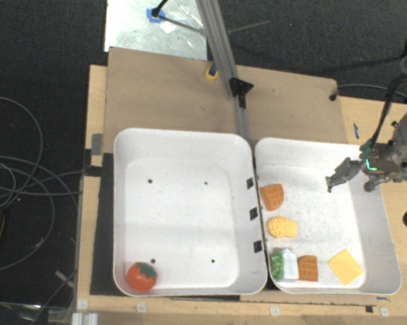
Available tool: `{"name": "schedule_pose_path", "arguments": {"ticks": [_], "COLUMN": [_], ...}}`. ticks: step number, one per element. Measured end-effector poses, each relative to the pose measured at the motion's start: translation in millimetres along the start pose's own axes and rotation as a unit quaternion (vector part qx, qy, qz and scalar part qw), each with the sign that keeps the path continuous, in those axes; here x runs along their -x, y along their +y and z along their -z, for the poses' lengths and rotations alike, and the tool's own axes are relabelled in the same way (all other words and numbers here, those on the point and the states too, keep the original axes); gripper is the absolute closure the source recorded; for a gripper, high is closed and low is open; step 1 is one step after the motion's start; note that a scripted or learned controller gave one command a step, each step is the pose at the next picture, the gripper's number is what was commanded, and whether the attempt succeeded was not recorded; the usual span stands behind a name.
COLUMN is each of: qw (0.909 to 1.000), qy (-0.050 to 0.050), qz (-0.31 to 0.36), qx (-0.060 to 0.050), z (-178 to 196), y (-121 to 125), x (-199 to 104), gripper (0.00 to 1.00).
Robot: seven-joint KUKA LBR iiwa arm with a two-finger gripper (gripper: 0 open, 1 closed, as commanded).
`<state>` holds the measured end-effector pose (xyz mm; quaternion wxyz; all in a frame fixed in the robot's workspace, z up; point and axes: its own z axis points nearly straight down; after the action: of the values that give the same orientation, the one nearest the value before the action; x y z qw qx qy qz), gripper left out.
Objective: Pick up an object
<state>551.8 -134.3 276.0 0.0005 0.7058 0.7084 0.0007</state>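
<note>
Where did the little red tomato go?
The tomato sits alone in the near-left corner of the left bin, far from the other toy foods, which all lie in the right bin.

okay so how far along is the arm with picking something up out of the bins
Done: nothing looks lifted yet. The tomato lies in the left bin; the bread piece, corn, cheese slice and the other items lie in the right bin.
In hand: the gripper hangs over the right bin's far side with nothing visible between its fingers.
Left: choosing an item, descending, grasping, lifting.
</note>
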Motion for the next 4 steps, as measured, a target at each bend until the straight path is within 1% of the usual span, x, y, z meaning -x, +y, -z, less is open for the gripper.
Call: {"name": "schedule_pose_path", "arguments": {"ticks": [1, 3, 4], "qw": [1.0, 1.0, 1.0], "qy": [0.0, 0.0, 0.0], "qz": [-0.002, -0.002, -0.001], "qx": [-0.003, -0.003, 0.001], "z": [-62, -185, -171], "y": [0, -9, -7], "x": [4, 9, 10], "gripper": [0.0, 0.0, 1.0]}}
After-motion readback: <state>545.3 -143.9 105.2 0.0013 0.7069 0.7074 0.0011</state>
